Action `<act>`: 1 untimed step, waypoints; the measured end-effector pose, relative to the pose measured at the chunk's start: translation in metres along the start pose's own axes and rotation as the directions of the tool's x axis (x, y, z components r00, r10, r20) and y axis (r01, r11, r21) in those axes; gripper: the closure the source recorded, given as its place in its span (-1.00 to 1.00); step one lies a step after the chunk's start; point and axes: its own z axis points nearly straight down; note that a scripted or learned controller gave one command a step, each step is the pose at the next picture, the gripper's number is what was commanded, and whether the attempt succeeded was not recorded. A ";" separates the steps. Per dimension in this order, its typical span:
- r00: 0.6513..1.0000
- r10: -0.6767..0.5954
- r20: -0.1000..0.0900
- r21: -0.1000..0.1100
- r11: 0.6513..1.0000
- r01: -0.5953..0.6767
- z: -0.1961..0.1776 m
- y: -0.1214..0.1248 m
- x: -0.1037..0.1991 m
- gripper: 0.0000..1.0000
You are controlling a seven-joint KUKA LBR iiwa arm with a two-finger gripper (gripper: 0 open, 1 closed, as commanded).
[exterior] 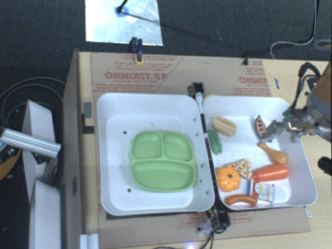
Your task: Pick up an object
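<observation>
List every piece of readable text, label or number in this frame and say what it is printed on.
"CHEMCAST GP", red print on the brown protective sheet behind the left bin.
"CHEMCAST", same red print, repeated on that sheet behind the right bin near, slanted and partly cut off.
Small white carton in the right bin: it carries blue printing, too small to read.
Fainter repeats of the sheet's print along the front edge: too blurred to read.
</observation>
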 end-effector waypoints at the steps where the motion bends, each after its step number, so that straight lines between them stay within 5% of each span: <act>1: 1.000 -0.005 -0.004 0.010 1.000 0.005 0.167 0.021 0.039 -1.00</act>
